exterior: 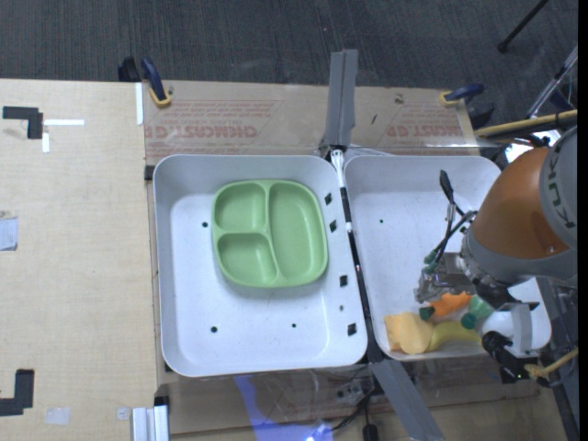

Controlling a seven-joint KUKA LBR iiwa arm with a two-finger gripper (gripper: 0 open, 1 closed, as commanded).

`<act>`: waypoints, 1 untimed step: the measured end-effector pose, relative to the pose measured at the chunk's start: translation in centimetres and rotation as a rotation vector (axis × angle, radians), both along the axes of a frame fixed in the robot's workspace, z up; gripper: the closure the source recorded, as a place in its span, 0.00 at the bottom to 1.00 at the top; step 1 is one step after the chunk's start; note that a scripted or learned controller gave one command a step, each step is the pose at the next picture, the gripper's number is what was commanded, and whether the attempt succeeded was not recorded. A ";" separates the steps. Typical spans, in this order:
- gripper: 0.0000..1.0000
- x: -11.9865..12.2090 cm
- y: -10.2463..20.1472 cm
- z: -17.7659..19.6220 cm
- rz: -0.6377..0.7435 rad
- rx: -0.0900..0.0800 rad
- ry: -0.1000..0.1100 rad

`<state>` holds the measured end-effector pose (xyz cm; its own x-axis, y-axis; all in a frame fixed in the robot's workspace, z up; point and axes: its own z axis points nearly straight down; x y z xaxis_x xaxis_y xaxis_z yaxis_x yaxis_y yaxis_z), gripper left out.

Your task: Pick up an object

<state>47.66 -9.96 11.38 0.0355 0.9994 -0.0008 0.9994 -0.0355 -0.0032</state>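
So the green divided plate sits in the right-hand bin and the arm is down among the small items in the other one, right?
Not quite. The camera view shows the green divided plate in the left bin, not the right-hand one. The arm's gripper is down in the right bin, among the small items such as the yellow object.

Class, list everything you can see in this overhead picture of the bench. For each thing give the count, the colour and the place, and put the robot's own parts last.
Bins: two, white, side by side on the bench.
Divided plate: one, light green, three compartments, in the left bin, toward its upper middle.
Yellow object: one, yellow, near edge of the right bin.
Orange object: one, orange, right bin, just above the yellow one, under the arm's wrist.
Green object: one, small, green, right bin, beside the orange one.
Clamps: two, blue and orange, far edge of the cardboard sheet.
Arm: one, grey with orange band, over the right bin.
Gripper: one, low among the objects.
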 end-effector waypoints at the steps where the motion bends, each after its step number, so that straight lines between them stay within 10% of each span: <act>1: 1.00 4.5 -1.1 9.2 -0.081 -0.002 0.000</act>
<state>52.14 -11.09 20.61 0.1163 0.9932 -0.0023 0.9932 -0.1163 -0.0026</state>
